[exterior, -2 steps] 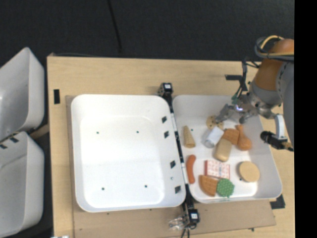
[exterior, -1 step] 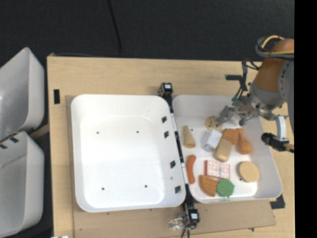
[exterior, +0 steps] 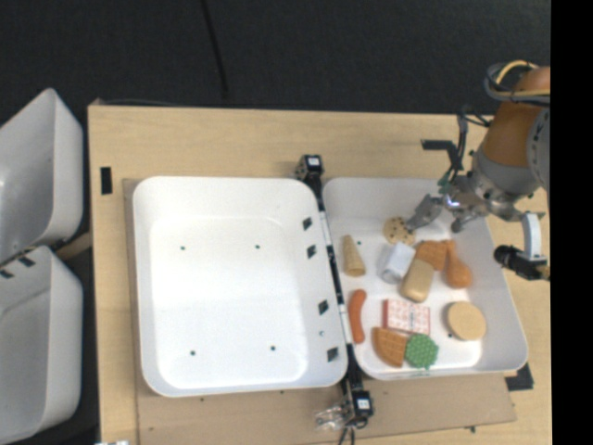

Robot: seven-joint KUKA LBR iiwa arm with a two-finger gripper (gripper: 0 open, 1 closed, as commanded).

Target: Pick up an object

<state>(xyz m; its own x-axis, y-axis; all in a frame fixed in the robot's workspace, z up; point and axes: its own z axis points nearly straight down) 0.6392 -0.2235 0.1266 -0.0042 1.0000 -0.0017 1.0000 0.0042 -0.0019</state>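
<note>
Two shallow white bins are seen side by side on the wooden surface (exterior: 232, 133). The left bin (exterior: 157, 360) and the right bin (exterior: 500, 346) touch along a shared edge. The arm (exterior: 510, 142) reaches in from the right, and its hand (exterior: 437, 209) hangs above the far part of the right bin. Whether the hand is open or closed cannot be told. Just beside the hand, on its near side, a spotted cookie (exterior: 398, 229) lies in the bin. Nearer still are found a pale bread stick (exterior: 353, 256), a grey cup (exterior: 397, 262), an orange carrot (exterior: 357, 314), a pink patterned box (exterior: 407, 317), a green piece (exterior: 422, 351) and a round tan biscuit (exterior: 465, 322).
</note>
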